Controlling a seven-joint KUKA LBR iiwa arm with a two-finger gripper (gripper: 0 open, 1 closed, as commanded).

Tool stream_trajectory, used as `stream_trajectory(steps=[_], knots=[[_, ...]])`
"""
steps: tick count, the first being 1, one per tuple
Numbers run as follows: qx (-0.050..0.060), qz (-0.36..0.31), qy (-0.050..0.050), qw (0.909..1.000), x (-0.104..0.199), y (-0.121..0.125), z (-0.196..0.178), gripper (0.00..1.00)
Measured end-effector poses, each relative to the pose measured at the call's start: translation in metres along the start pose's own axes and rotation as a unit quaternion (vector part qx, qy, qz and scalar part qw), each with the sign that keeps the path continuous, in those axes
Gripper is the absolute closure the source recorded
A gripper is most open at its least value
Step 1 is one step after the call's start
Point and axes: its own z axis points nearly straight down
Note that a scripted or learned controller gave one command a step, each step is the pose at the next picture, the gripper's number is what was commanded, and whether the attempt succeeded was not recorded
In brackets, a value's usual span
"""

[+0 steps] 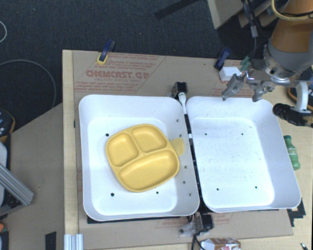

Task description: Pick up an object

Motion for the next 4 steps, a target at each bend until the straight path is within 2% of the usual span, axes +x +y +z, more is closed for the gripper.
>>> stream_trajectory(steps=[1,2,3,4], knots=[[-0.004,-0.002,0.000,1.0000,0.035,-0.052,-0.089,0.00],[-0.005,-0.002,0.000,1.0000,0.061,-0.115,-0.168,0.00],[-0.005,-0.003,0.001,1.0000,0.098,-0.169,-0.221,0.00],[-0.004,-0.001,-0.001,1.0000,0.096,-0.166,-0.228,1.00]])
